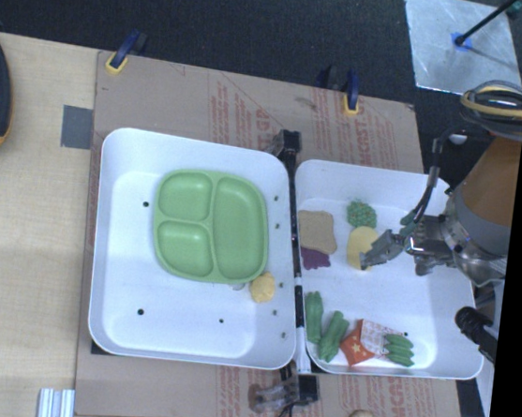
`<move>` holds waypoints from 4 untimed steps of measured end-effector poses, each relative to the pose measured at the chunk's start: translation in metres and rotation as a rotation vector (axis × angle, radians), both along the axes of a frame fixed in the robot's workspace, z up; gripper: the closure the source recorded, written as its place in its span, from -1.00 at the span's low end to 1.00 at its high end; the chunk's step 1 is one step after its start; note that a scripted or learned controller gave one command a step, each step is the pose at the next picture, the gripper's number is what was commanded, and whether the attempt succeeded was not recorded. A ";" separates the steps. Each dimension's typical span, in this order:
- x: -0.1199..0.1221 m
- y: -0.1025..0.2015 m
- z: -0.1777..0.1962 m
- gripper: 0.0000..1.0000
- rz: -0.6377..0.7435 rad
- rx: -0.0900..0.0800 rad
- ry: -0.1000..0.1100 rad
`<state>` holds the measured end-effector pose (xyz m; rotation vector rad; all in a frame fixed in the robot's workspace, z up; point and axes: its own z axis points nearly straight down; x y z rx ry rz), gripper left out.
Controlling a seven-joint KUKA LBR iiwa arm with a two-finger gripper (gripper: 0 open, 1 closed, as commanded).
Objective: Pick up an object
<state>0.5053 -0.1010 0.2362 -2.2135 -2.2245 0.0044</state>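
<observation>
The gripper hangs with fingers spread and holding nothing just beside the yellow piece in the right bin; it should centre over the piece before closing.

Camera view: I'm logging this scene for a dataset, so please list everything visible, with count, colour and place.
divided plate: 1, green, left bin
left bin: 1, white
right bin: 1, white
small round toy: 1, yellow, left bin beside the plate
bread slice toy: 1, tan, right bin
purple piece: 1, under the bread
broccoli toy: 1, green, right bin
yellow block: 1, right bin
pea pods: about 3, green, right bin front
packet: 1, red and white
clamps: 2, blue-yellow, cardboard's far edge
gripper: 1, dark, beside the yellow block
</observation>
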 end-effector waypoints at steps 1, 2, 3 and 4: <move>0.045 -0.032 -0.137 -1.00 0.001 -0.002 -0.006; 0.103 -0.060 -0.144 -1.00 0.002 -0.002 -0.008; 0.151 -0.046 -0.143 -1.00 0.000 -0.001 -0.005; 0.128 -0.054 -0.144 -1.00 -0.001 -0.001 0.001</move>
